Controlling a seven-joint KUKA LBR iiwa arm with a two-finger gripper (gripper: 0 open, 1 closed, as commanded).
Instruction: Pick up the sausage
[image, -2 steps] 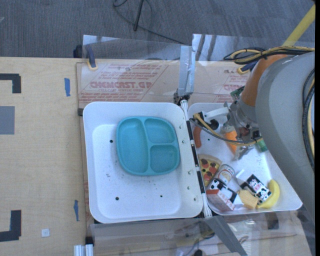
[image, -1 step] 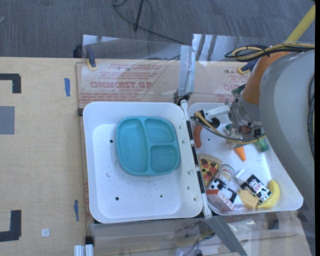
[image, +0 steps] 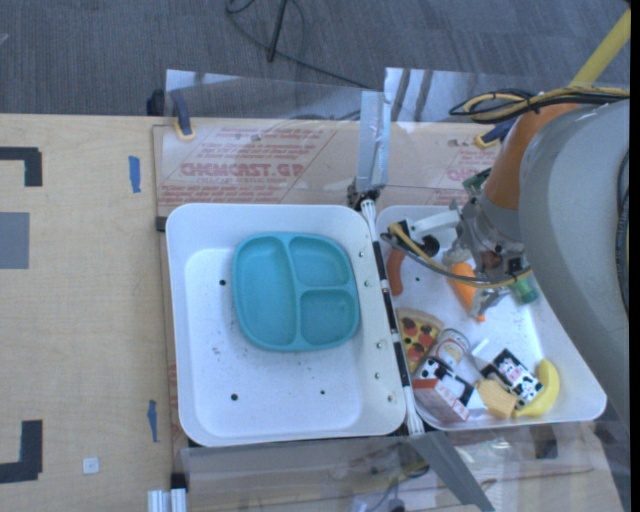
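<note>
Orange-red sausage (image: 396, 270) lies at the right bin's (image: 585, 385) nine o'clock wall, ungrasped; the gripper (image: 487, 268), grip state untellable, hangs toward three o'clock, so approach seemingly remains: shift over, descend.

Probably a robotics lab, plywood bench (image: 70, 330) with tape marks, two white bins (image: 200, 330), loose cables (image: 290, 50) on grey floor

Grey carpet floor (image: 120, 45) beyond bench, black cables (image: 275, 40) trailing across it. Pale wooden benchtop (image: 80, 300), blue tape marks (image: 134, 173). Even, flat light.
</note>
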